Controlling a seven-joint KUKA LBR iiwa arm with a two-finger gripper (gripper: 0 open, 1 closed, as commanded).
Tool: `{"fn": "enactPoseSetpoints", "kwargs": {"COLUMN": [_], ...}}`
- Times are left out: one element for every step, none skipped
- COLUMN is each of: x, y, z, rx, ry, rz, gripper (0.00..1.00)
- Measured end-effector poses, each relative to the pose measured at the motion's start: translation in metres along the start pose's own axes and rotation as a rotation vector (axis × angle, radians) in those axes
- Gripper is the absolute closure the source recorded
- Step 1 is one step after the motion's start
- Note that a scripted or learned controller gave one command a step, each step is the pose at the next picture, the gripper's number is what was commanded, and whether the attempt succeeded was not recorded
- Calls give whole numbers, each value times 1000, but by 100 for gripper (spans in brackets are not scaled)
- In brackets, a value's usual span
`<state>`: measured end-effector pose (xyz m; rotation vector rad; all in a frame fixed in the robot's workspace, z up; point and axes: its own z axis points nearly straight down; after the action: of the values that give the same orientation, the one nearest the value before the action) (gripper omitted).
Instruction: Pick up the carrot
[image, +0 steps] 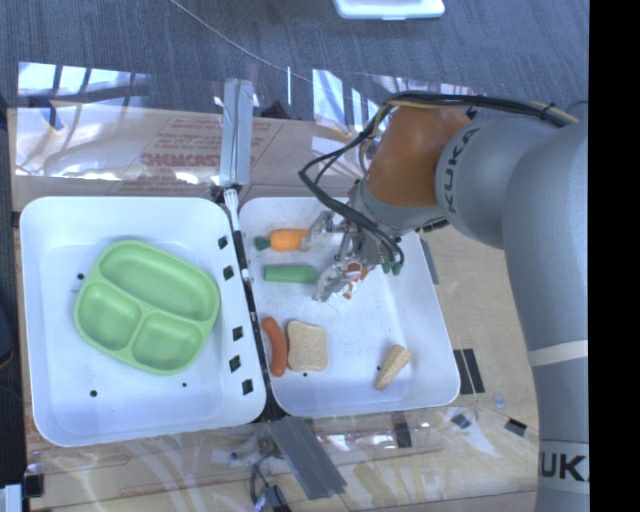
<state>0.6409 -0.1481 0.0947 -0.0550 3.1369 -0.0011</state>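
The carrot (289, 240) lies at the far left of the right bin (425, 345), just beside the tool (335, 262). The tool's state I cannot tell. It may catch the green vegetable (290, 272) nearby instead.

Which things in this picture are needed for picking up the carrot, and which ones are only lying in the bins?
Needed for the job:
- carrot, at the far end of the right bin
- gripper, just beside the carrot

Only lying about:
- green vegetable
- sausage
- bread slice
- cone-shaped piece
- green divided plate in the left bin
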Motion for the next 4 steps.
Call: {"fn": "enactPoseSetpoints", "kwargs": {"x": [-2, -12, -13, -22], "y": [2, 113, 120, 199], "z": [-11, -102, -133, -140], "rx": [1, -1, -1, -2], "ry": [-3, -6, -1, 1], "rz": [-8, -199, -658, -223], "gripper": [100, 100, 100, 100]}}
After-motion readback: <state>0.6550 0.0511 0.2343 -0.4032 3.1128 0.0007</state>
